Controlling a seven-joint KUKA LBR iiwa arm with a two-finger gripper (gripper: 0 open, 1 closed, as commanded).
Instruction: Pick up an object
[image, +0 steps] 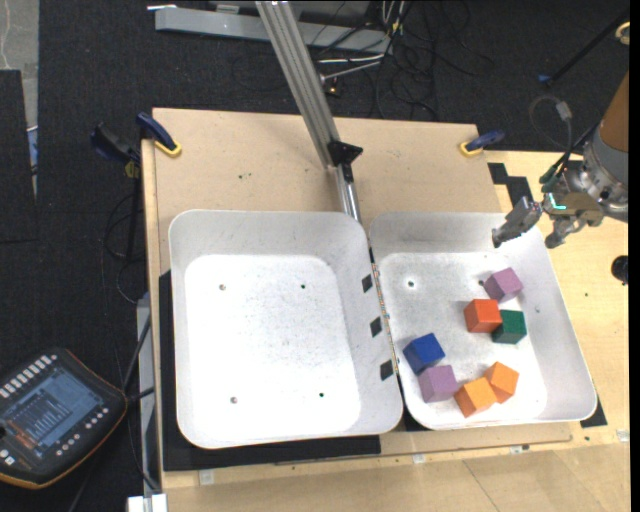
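Observation:
Several small blocks lie in the right bin (440, 255): a purple one (503, 283), a red-orange one (482, 316), a dark green one (511, 326), a blue one (425, 351), a second purple one (437, 382) and two orange ones (476, 397) (503, 380). My gripper (535, 225) hangs above the bin's far right corner, up and to the right of the purple block. Its two fingers are spread apart and hold nothing.
The left bin (190, 300) sits beside the right one on the wooden bench. A slanted metal pole (305, 85) runs down to the gap between the bins. Clamps (160, 135) (480, 143) grip the bench's far edge. A teach pendant (45, 415) lies at lower left.

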